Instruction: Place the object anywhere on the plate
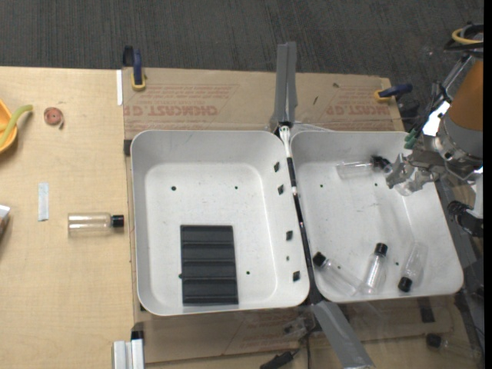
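Camera view: gripper [400, 177] is positioned over a clear vial [360, 168] in the right bin [438, 229]; finger state cannot be determined. Black ribbed plate [207, 265] is located in the left bin [154, 206].

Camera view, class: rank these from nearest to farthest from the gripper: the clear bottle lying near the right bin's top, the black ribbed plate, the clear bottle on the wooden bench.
1. Clear plastic bottle with black cap, right bin's upper part, just left of the gripper.
2. Black ribbed rectangular plate, left bin's lower part.
3. Clear plastic bottle with black cap, on the wooden bench, far left.
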